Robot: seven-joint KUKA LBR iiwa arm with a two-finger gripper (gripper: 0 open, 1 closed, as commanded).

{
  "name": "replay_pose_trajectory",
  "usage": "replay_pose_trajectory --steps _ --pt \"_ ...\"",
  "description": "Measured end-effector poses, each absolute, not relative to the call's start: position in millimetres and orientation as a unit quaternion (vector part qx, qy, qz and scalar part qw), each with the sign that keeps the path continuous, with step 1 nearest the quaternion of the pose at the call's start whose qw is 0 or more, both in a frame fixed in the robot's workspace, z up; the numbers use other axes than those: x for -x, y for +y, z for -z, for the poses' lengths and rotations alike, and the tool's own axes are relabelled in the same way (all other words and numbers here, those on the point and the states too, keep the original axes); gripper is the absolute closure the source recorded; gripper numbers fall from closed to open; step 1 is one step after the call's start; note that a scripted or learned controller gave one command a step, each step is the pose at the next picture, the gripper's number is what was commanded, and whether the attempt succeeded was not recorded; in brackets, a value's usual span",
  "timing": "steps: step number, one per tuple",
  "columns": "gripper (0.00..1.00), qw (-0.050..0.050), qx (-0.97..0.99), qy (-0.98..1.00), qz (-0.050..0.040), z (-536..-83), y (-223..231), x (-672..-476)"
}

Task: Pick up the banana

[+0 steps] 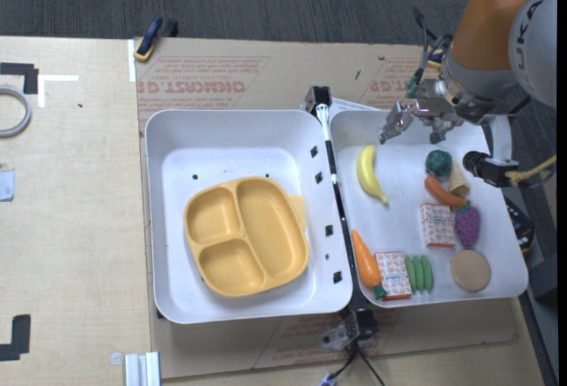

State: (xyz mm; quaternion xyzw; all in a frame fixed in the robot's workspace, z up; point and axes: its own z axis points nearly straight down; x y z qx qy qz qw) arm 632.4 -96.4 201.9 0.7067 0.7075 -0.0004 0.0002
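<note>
Camera view: two-finger metal pincer hovers part open, holding nothing, over right white plastic bin's far rim. Curved yellow banana lies near, along that bin's left wall. Best: descend, straddle its middle crosswise. Pale wooden bench, dark carpet beyond.

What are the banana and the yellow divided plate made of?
The banana looks like moulded plastic: even yellow, smooth, faintly shiny, so probably a toy. The yellow divided plate also looks like plastic, matte, with rounded moulded compartments. Neither is certain from this view.
</note>
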Motion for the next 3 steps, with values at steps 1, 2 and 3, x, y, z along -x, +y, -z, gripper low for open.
replay_pose_trajectory --steps 1,2,3 --pt "0.0 0.0 -0.695 0.719 0.0005 -92 -106 -612.4" --pt "1.0 0.0 -0.696 0.718 0.0003 -102 -106 -612.8" --pt "1.0 0.0 -0.864 0.504 0.0005 -192 -85 -623.8"
